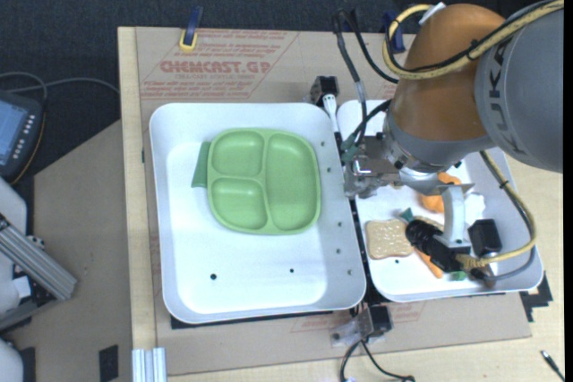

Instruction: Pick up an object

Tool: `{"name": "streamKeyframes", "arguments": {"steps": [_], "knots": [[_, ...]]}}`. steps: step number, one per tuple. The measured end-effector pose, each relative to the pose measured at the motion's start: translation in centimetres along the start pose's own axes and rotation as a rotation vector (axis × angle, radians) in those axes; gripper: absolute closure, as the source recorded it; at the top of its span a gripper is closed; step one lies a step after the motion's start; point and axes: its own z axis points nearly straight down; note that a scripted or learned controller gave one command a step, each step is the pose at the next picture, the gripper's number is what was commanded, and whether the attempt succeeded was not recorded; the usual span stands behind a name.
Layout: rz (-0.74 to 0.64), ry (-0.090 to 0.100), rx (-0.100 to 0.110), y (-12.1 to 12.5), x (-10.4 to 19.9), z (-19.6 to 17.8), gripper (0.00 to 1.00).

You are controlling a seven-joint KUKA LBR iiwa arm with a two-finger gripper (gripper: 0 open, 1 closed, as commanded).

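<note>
1. The bench (224, 58) occupies the centre of the frame, surfaced with a brown board bearing red printed lettering along its upper part.
2. Two shallow white bins sit side by side on it. The left bin (179, 264) lies centre-left; the right bin (403, 282) lies at centre-right and is largely covered by the arm.
3. A green divided plate (266, 181), with three compartments, lies flat in the upper half of the left bin, well apart from the right bin's contents.
4. The arm (457, 85), grey with an orange band, enters from the right edge and hangs over the upper part of the right bin.
5. The gripper (439, 197) is low over the middle of the right bin. Whether the claw is released, clenched or grasping anything cannot be told; its tips are not distinguishable among the items beneath.
6. Objects in the right bin, lower part: a tan slice of toast (388, 239) lies flat near the bin's left wall.
7. Just right of the toast lies a black elongated object (428, 239), touching or overlapping an orange item (435, 264) below it.
8. Another orange piece (432, 201) shows just beneath the wrist.
9. A yellow cable (501, 257) loops along the right bin's lower right side.
</note>
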Motion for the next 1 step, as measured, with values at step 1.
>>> {"name": "streamKeyframes", "arguments": {"steps": [1], "knots": [[0.004, -0.002, 0.0, 0.44, -0.23, 1.98, 1.0]]}}
